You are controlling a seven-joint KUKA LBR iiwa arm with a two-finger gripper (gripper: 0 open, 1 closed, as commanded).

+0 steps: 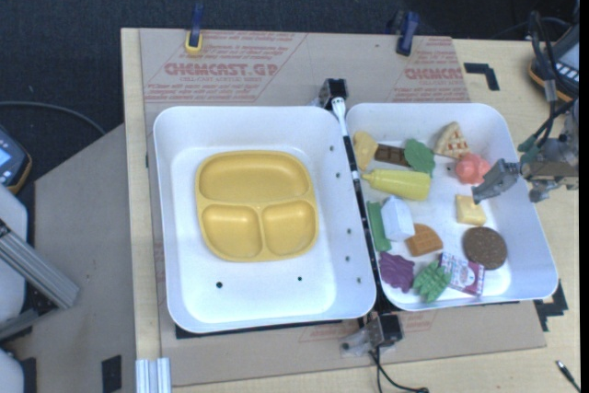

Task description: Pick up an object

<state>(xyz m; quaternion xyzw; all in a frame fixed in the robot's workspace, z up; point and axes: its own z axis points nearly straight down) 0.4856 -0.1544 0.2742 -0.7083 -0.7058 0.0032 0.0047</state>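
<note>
Gripper [494, 182] hangs low at the right bin's [531, 281] far edge, whether spread or pinched I cannot tell, with the pink piece [471, 168] and yellow wedge [470, 210] crowding close, so a descent risks nudging both aside.

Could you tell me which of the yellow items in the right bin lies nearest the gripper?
The small pale yellow wedge, just below the gripper; the yellow bottle lies farther left.

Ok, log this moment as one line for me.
stage: approach | tool: over right bin, beside yellow block | nothing seen held | yellow tray: left bin
</note>
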